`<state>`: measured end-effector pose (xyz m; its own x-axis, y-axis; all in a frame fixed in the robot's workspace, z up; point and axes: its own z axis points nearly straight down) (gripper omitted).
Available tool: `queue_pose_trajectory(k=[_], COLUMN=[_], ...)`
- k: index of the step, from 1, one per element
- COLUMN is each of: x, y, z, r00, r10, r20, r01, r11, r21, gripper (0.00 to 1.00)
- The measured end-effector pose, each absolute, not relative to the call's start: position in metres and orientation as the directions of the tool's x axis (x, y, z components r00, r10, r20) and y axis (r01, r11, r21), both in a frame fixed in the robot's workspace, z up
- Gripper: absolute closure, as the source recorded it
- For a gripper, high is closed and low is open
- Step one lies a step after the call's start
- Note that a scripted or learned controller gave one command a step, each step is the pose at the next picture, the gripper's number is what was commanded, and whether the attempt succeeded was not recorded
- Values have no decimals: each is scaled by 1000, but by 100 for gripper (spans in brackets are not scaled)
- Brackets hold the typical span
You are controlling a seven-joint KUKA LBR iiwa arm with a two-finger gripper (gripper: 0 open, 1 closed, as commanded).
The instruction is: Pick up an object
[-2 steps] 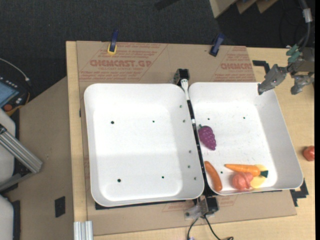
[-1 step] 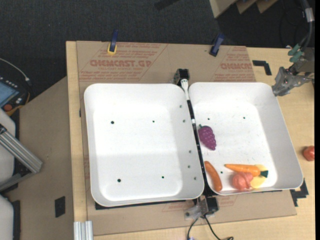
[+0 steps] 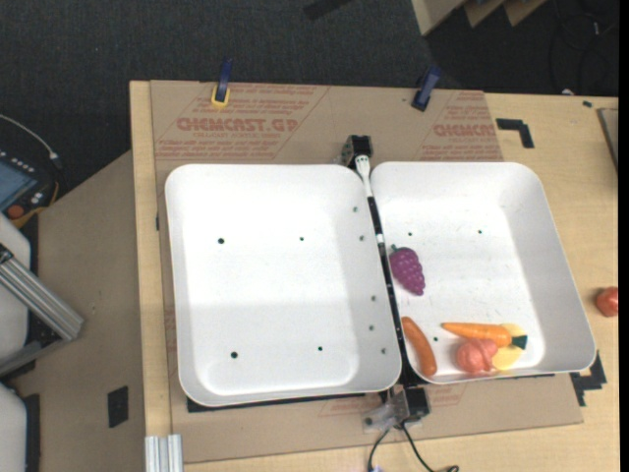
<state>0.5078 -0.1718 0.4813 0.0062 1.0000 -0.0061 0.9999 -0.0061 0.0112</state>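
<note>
Trouble here is mostly about crowding, as far as I can judge. All your pickable stuff sits in the right bin: purple grapes hard against the divider wall between the bins, a small orange sausage-shaped thing just below them along the same wall, and a carrot lying right on top of a pink lump and a yellow bit in the near corner. Go for that corner cluster and you'll likely nudge two things at once or pinch the bin rim. Go for the grapes and one finger may land on the wall, so the grab could slip.

Can't tell you the claw's state; nothing here lets me judge open or closed.

Open room: the upper half of the right bin is bare, so come in from there. The left bin is wide open too. There's also a small red thing out on the desk past the right bin's edge.
</note>
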Motion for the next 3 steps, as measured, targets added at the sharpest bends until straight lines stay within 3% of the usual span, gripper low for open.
queue_pose_trajectory(k=[1,2,3], x=[557,568,620], y=[-149,-223,-214], z=[492,510,537], r00=[-3,4,-3], r10=[1000,1000,1000], r20=[-3,-6,-5], r01=[1000,1000,1000], r11=[3,-4,3], r21=[7,7,9], gripper=[100,100,100])
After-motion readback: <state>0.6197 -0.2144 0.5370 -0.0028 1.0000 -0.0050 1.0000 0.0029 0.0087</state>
